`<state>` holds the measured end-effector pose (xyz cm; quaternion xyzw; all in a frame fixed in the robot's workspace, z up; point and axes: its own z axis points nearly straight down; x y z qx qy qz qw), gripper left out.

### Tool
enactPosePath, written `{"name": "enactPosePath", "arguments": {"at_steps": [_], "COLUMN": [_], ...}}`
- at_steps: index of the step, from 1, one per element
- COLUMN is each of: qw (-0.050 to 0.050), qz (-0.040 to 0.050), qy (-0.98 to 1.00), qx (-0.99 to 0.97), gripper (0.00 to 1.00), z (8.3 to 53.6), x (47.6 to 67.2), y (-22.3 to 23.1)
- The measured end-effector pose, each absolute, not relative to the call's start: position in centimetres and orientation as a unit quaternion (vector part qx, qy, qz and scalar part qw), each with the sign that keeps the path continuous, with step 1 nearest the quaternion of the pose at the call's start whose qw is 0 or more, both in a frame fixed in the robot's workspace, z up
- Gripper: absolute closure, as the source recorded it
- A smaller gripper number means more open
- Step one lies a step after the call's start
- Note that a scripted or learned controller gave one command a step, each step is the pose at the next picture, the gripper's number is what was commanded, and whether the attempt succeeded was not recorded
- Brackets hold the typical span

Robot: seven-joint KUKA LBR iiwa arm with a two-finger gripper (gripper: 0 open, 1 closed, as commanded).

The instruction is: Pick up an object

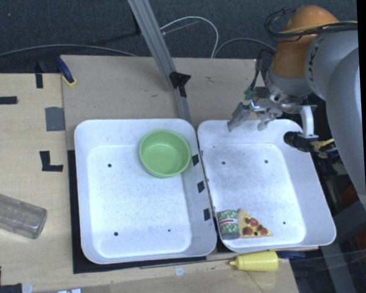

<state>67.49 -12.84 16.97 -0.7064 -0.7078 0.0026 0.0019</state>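
A green bowl sits upright near the far right corner of the left bin. In the right bin, at its near left corner, lie a small green can and a toy pizza slice, touching each other. My gripper hangs over the far rim of the right bin, well away from those objects. Its two fingers are spread apart with nothing between them.
A yellow bottle lies on the bench just in front of the right bin. A clear plastic container lies at the far left. A grey pole slants down to the gap between the bins.
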Motion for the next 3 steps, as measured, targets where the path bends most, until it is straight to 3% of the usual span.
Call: {"name": "enactPosePath", "arguments": {"at_steps": [1,2,3], "qw": [0.001,0.0,-0.002], "qz": [0.0023,0.0012,-0.0012], "qy": [-0.708,-0.709,-0.708], "qx": [-0.706,-0.706,-0.706], "gripper": [0.0,1.0,1.0], "z": [12.5,13.8,18.2], "x": [67.4,67.5,68.0], "y": [-13.2,-13.1,-12.8]}}
